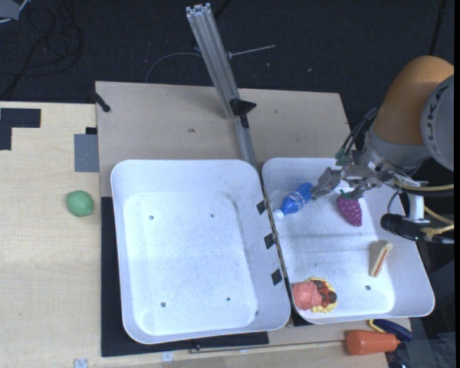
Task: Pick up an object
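Note:
My gripper (339, 185) hangs over the upper part of the right bin (345, 301), its fingers spread open with nothing between them. A blue and white bottle (294, 201) lies just left of it, near the bin's left wall. A bunch of purple grapes (350, 208) lies directly below and right of the fingertips. A tan wedge with a red edge (379, 257) rests at the right side of the bin. A red and yellow toy (315, 294) sits at the bin's front.
The left bin (185, 251) stands beside the right one. A green ball (80, 203) lies on the bench at far left. An orange object (371, 342) lies outside the right bin's front edge. A metal rail (221, 73) slants up behind the bins.

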Available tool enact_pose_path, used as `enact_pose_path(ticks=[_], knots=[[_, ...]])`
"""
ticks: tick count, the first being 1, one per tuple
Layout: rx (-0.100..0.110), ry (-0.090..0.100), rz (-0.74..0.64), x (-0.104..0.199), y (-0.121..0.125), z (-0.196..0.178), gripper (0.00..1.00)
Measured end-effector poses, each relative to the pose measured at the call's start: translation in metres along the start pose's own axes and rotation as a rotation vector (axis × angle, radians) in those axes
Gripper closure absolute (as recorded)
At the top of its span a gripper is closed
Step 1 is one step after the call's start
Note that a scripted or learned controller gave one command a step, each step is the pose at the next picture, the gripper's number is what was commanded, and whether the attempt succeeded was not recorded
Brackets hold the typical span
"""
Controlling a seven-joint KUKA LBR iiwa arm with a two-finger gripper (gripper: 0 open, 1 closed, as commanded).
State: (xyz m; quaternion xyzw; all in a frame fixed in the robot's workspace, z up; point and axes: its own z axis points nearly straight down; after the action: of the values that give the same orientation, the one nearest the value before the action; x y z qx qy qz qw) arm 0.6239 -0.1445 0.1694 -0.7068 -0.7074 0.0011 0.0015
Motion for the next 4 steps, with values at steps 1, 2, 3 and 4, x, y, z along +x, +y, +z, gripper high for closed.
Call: enact_pose_path(ticks=[1,2,3,4], knots=[[0.0,0.0,-0.001,0.005,0.0,0.043,0.0],[-0.001,0.0,0.001,0.005,-0.001,0.08,0.0],[-0.004,-0.001,0.002,0.004,0.0,0.068,1.0],[-0.009,-0.002,0.002,-0.001,0.001,0.006,1.0]])
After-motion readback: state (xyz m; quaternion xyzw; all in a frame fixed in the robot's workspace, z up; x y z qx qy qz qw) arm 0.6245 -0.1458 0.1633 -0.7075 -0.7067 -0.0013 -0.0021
